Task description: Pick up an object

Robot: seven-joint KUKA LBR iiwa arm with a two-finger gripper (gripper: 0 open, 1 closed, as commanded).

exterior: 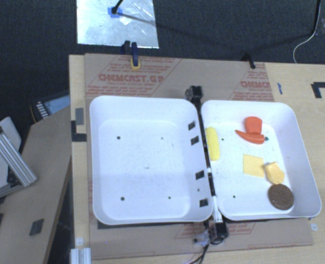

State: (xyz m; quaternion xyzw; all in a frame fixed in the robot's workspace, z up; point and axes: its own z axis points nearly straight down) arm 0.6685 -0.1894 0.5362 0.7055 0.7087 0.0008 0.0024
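Scanning from nine o'clock across the tabletop [167,73], the left bin [104,114] holds nothing to grab. Every candidate sits in the right bin [302,142]: yellow corn cob [212,143] along its left wall, orange piece [252,130] toward twelve, pale yellow slab [253,165], small yellow lump [274,172], brown disc [281,196] near five. Nothing is picked yet; I cannot tell the gripper's state. Next, I'd guess, comes a descent over one item.

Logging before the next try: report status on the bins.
Five objects in right bin: corn, orange hat, yellow slice, yellow chunk, brown cookie. All lying loose. Chunk touches slice.
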